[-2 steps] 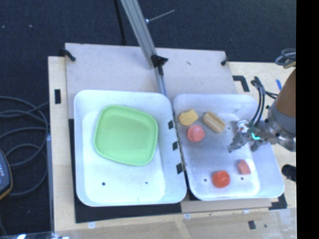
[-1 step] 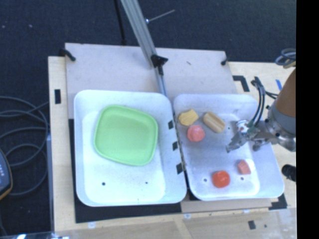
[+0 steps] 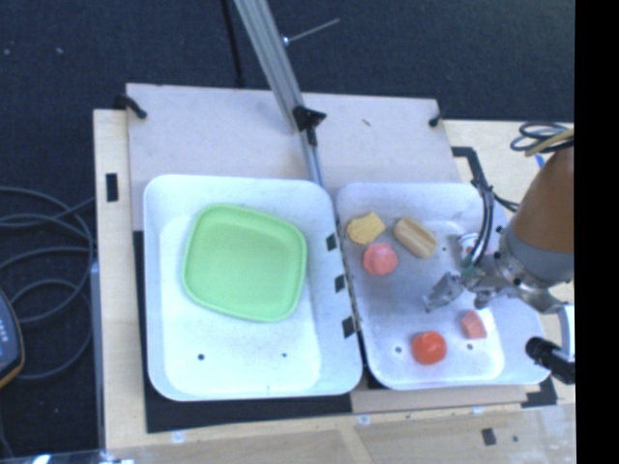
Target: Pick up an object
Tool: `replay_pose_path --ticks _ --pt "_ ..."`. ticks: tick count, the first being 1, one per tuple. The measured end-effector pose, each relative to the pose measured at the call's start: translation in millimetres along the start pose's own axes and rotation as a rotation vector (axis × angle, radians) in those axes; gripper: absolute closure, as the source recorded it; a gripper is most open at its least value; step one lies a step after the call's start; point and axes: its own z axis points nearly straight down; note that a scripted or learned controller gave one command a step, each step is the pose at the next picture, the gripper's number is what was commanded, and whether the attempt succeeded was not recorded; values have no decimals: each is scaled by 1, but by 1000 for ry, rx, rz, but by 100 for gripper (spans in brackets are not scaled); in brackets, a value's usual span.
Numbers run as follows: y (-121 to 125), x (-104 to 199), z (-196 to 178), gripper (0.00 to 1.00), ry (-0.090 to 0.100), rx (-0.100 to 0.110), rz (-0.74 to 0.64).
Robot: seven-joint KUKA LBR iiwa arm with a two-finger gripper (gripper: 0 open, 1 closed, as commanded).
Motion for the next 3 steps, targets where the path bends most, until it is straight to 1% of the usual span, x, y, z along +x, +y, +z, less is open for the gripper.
replay_pose_path --ticks 1,2,3 --pt "-2 -9 52 0 0 0 1" --pt "-2 -9 70 0 -2 -5 1" --pt "0 -9 61 100 -1 -5 -2"
